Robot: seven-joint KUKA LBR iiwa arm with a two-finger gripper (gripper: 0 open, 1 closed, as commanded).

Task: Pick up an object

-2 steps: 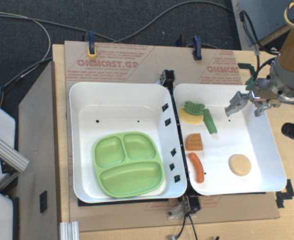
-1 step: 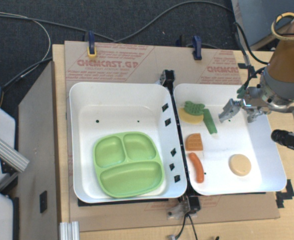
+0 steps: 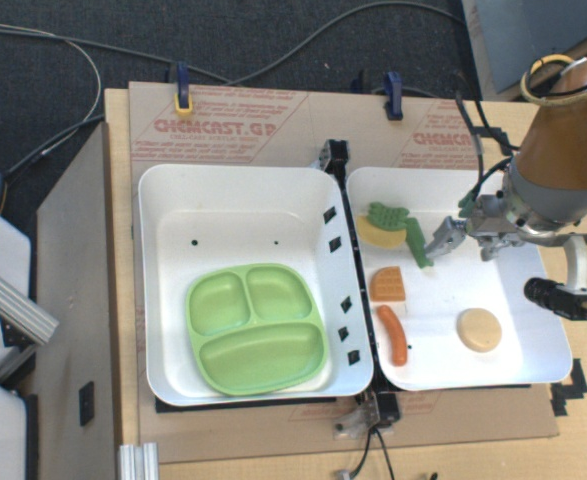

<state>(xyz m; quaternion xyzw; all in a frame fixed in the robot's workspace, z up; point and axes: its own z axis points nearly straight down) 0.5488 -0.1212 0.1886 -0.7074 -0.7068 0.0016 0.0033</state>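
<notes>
The right bin (image 3: 533, 363) holds several toy foods. A green leafy piece (image 3: 397, 220) lies over a yellow piece (image 3: 377, 235) at the bin's back left. An orange block (image 3: 388, 285) and a red-orange sausage (image 3: 394, 334) lie below them near the divider. A round tan piece (image 3: 480, 329) rests toward the front right. My gripper (image 3: 467, 244) hangs over the bin's middle back, just right of the green piece's stem. Its fingers are spread open, and nothing sits between them.
The left bin (image 3: 163, 268) carries a green divided plate (image 3: 258, 326). A black clip (image 3: 335, 154) sits on the ridge between the bins. The grey arm with its orange band (image 3: 565, 118) covers the right bin's back right corner. A black part (image 3: 558, 298) juts over the right rim.
</notes>
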